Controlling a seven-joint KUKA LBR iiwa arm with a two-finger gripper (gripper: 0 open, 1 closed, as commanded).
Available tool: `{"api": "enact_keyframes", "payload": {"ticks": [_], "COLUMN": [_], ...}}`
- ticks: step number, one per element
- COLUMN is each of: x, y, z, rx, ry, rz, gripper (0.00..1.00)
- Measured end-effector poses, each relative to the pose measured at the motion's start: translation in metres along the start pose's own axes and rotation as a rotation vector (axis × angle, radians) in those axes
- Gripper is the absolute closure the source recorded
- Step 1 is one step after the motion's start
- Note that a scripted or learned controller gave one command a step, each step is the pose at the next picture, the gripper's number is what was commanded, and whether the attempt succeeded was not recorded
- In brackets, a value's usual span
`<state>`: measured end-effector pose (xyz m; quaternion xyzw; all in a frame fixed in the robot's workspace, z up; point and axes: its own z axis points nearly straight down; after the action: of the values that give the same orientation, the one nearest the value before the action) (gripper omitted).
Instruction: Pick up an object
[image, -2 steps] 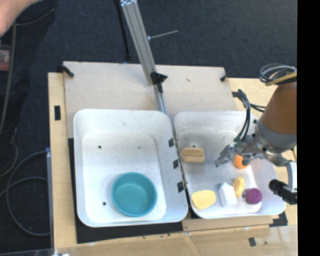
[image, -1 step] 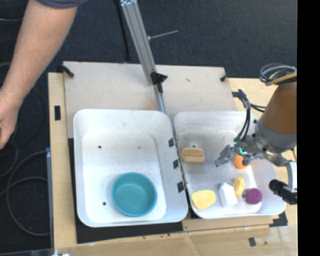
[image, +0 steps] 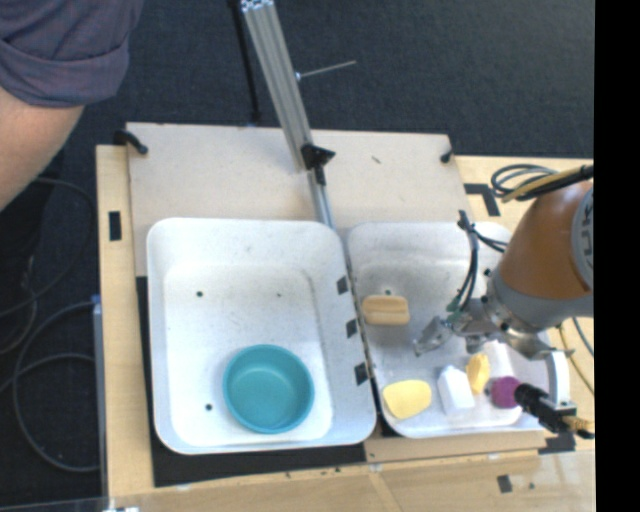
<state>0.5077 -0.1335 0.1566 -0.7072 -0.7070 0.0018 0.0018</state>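
My gripper (image: 432, 338) hangs low over the middle of the right bin (image: 400, 250), reaching in from the right below the orange band of the arm (image: 548, 240). A tan block (image: 385, 310) lies just to its left, apart from it. Along the bin's front edge lie a pale yellow lump (image: 407, 398), a white piece (image: 455, 389), a small yellow piece (image: 479, 371) and a purple piece (image: 503, 390). I see nothing held in the gripper.
A teal bowl (image: 268, 388) sits in the front part of the left bin (image: 200, 260). A slanted metal bar (image: 290, 90) runs from the top of the view down to the divide between the bins. Cables lie at the right near the arm.
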Motion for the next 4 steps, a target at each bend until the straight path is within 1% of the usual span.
{"api": "enact_keyframes", "payload": {"ticks": [1, 2, 3, 4], "x": [-0.001, -0.002, 0.002, 0.01], "y": [-0.001, 0.002, -0.004, -0.002], "z": [0.053, 0.039, -0.018, -0.068], "rx": [-0.001, -0.009, -0.012, -0.013], "ry": [-0.001, 0.0, -0.002, -0.002], "rz": [0.0, 0.005, -0.003, -0.005], "gripper": [0.0, 1.0, 1.0, 1.0]}}
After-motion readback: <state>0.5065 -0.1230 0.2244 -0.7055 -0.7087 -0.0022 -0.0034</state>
